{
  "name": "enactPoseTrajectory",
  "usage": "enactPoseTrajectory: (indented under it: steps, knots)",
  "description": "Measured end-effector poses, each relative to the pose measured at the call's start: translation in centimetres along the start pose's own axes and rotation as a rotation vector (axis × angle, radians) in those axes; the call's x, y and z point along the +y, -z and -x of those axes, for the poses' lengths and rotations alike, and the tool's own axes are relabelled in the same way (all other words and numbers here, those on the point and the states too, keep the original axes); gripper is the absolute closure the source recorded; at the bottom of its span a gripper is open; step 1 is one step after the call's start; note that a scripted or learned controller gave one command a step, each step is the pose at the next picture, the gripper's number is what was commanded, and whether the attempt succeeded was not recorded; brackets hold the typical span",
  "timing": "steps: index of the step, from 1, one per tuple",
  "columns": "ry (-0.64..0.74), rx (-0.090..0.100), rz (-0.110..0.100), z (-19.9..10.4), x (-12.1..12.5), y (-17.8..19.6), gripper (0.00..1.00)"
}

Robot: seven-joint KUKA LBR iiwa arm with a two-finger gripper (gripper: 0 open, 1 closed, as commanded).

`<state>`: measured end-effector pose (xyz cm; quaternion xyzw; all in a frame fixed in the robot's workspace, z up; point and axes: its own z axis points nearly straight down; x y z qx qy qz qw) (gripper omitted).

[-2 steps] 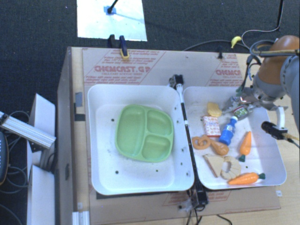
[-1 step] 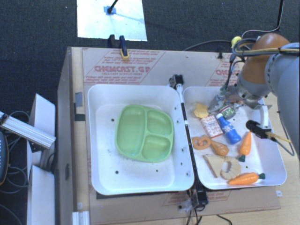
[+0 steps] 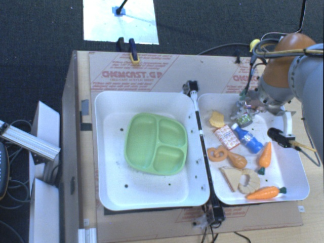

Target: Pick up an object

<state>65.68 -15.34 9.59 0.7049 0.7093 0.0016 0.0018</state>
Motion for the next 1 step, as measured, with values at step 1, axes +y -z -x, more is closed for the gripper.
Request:
enactPoseTrajectory:
  steps: [1]
  knots:
    - [-0.001, 0.000, 0.001, -3.15, -2.84, 8.06, 1.00]
